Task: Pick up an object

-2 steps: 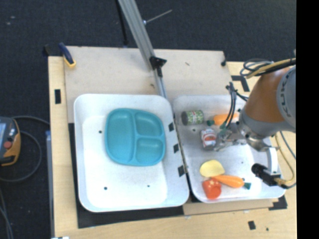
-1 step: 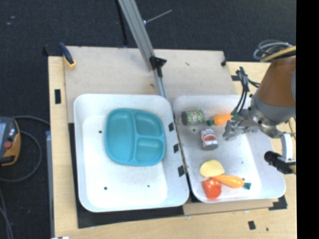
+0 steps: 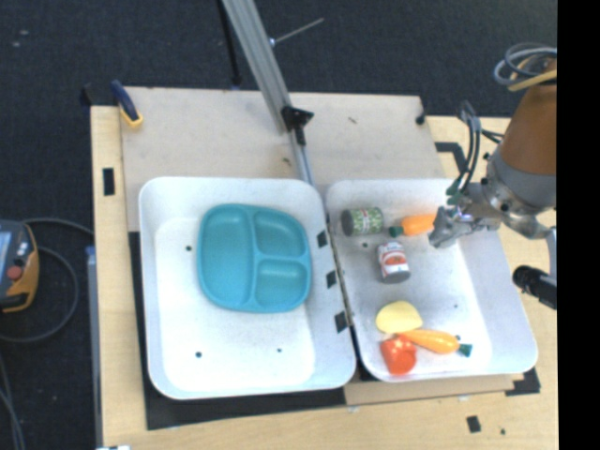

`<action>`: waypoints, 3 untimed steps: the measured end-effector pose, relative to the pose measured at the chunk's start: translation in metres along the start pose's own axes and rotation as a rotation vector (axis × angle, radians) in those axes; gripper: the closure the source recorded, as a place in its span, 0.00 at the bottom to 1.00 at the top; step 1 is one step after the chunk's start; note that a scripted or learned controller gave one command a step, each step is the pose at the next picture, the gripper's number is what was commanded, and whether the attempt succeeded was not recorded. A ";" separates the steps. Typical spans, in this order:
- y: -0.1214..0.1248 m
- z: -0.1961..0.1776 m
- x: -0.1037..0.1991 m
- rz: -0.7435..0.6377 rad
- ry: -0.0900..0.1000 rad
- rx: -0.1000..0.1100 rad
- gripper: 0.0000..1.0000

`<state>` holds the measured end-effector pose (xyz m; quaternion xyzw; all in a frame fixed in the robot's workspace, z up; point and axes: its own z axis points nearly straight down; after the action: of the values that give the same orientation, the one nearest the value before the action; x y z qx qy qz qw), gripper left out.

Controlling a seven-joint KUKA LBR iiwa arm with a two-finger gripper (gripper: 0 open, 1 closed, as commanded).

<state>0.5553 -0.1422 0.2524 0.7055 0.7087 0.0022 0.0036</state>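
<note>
Carrot just beside lowered gripper

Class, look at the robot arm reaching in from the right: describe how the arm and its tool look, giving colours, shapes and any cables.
The arm is a thick rounded body, grey at the wrist with a broad orange band above it. Pale grey cables loop over its top, and a dark cable runs down its side. The tool is a small grey metal piece, much narrower than the arm.
</note>
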 end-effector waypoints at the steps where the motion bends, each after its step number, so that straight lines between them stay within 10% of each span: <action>1: 0.002 -0.033 -0.001 0.000 0.001 0.002 1.00; 3: 0.039 -0.013 0.110 -0.003 0.002 0.007 1.00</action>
<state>0.5934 -0.0317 0.2658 0.7046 0.7096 0.0006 0.0006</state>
